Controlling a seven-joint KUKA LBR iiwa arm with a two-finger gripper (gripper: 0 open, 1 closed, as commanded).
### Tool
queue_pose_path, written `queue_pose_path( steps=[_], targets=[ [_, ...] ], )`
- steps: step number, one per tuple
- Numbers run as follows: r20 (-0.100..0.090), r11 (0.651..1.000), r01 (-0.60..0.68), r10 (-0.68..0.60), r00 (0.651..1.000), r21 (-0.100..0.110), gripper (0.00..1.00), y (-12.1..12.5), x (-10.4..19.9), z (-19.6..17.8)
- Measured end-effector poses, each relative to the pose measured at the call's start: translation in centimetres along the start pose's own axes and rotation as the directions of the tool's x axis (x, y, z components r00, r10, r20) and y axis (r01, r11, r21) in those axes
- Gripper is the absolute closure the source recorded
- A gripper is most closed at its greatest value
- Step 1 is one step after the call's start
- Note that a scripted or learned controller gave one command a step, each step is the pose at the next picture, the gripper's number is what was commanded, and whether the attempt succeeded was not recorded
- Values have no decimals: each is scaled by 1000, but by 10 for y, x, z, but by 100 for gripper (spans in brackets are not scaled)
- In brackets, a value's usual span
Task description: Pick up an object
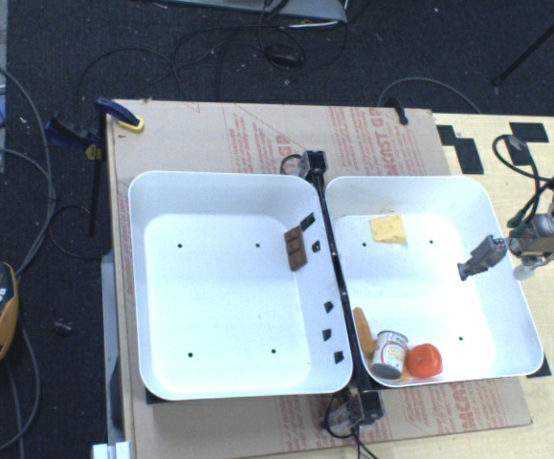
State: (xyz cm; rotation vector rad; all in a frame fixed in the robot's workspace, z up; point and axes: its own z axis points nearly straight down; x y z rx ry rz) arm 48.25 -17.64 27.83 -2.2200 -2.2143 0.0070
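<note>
camera view, bench: two shallow white bins side by side on a brown board, the left bin (162,285) and the right bin (506,295), divided by a dark strip.
camera view, gripper: the gripper (481,257) reaches in from the right, over the right bin's right half, above bare floor; whether it is spread or pressed together cannot be told, and nothing is seen in it.
camera view, right bin contents: four things. one yellow sponge piece (387,229) near the far wall; one orange carrot-like stick (363,329), one small can (388,353) and one red tomato-like ball (425,360) clustered in the near left corner, can and ball just beside each other.
camera view, left bin contents: one brown chocolate-like bar (296,250) close to the right wall.
camera view, obstacles: the clustered things sit against the near wall and corner; the sponge piece lies apart, with open floor between it and the gripper.
camera view, surroundings: one blue and yellow clamp (120,114) at the board's far left corner; cables on the dark floor.
</note>
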Motion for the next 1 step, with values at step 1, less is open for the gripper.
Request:
queue_pose_path(
  steps=[1],
  targets=[
    [1,1000,3,-3,1000,-7,100,2,1,-13]
  ],
)
